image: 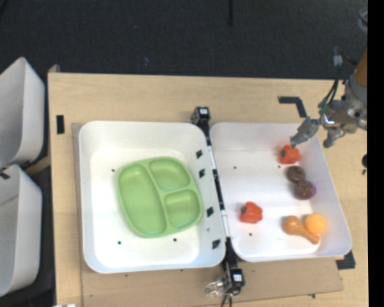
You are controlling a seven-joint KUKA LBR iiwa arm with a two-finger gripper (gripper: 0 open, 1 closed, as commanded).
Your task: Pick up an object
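The pale wooden worktop [134,98] is carrying two shallow white bins side by side. The left bin [99,235] is holding a green divided plate [159,196], which is lying flat with its three compartments facing up, a little tilted toward the lower left of the view. The right bin [256,152] is holding the small things, all lying apart from the plate.

The grey arm is reaching in from the right edge, and its claw [320,133] is hanging over the upper right corner of the right bin. Its two fingers are standing spread apart, released, with nothing between them. The left finger's tip is sitting just above a red pepper [288,154], close to it, though whether it is touching cannot be told.

Just below that pepper, two dark round fruits [299,181] are lying against each other near the bin's right wall. Lower down, an orange ball [316,223] is touching a tan gourd-like piece [296,226]. A second red pepper [250,212] is lying alone near the bin's lower left, well apart from the rest.
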